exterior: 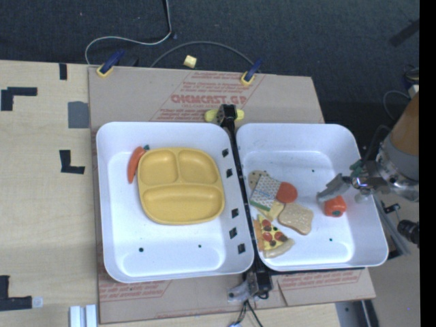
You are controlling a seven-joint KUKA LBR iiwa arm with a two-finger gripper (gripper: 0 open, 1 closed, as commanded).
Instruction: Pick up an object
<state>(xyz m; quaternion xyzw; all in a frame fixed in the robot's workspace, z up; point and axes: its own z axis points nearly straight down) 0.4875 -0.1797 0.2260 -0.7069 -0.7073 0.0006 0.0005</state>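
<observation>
Left bin: one yellow divided plate – plus one orange carrot tucked just beside its left edge.
Right bin: a pile by the divider – one checkered sandwich, one red ball, one toast slice, one pizza slice.
Red tomato: sits apart on the right, nothing crowding it.
Gripper: fingers spread, hovering just above the tomato, gripping nothing.

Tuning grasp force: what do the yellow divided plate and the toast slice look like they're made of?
Yellow divided plate: likely moulded plastic, going by its uniform colour, soft sheen and rounded compartment ridges. Toast slice: probably a plastic or rubbery toy with a matte finish, flat tan face and darker crust edge; too small to tell which.
</observation>
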